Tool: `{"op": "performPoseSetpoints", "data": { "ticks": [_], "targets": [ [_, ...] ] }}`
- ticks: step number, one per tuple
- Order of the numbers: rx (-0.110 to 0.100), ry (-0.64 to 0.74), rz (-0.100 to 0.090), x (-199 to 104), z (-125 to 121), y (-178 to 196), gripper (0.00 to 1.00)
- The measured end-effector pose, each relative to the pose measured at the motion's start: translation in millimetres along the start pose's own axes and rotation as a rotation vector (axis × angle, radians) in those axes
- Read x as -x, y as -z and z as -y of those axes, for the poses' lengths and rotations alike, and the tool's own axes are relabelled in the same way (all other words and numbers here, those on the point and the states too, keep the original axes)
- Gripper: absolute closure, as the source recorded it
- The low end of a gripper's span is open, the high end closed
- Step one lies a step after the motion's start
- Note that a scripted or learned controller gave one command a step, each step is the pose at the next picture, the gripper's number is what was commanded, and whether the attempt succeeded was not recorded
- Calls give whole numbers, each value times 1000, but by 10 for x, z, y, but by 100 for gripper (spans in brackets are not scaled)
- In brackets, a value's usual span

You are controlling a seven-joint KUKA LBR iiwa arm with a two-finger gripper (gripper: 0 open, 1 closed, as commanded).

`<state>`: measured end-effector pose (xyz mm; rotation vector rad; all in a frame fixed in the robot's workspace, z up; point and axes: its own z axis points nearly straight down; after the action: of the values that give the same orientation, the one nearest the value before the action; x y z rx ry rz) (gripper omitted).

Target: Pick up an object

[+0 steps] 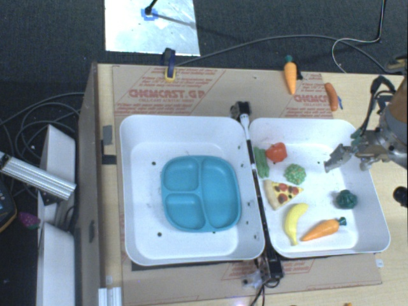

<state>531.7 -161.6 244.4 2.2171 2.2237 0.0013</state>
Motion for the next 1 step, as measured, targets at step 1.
{"op": "performPoseSetpoints", "data": {
  "ticks": [1],
  "targets": [
    [-2,0,-1,-502,268,-860,0]
  ]
}}
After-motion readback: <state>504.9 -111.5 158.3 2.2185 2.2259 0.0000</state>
